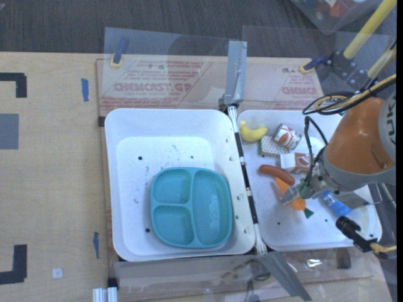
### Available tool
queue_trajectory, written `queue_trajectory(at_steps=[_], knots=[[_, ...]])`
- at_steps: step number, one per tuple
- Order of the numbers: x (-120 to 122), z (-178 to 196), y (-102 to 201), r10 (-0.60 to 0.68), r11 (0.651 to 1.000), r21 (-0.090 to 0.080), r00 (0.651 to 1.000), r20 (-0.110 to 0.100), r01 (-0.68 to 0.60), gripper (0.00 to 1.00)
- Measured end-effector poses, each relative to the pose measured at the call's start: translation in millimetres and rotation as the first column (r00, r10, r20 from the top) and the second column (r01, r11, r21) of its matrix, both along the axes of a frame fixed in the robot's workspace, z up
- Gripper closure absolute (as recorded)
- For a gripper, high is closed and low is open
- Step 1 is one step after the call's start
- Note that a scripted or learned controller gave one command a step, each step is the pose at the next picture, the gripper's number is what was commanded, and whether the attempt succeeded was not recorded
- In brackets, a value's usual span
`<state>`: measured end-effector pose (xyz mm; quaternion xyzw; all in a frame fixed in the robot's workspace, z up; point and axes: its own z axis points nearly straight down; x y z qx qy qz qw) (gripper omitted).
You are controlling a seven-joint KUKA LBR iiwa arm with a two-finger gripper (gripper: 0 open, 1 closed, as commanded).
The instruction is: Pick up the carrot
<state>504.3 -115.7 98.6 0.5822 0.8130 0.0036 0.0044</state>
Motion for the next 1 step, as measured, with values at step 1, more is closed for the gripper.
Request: queue_trajectory(at_steps=[1], knots=[[33.2,86.2,59.3,0.135,0.991,-0.001,0.991,-0.009,-0.135,1.00]])
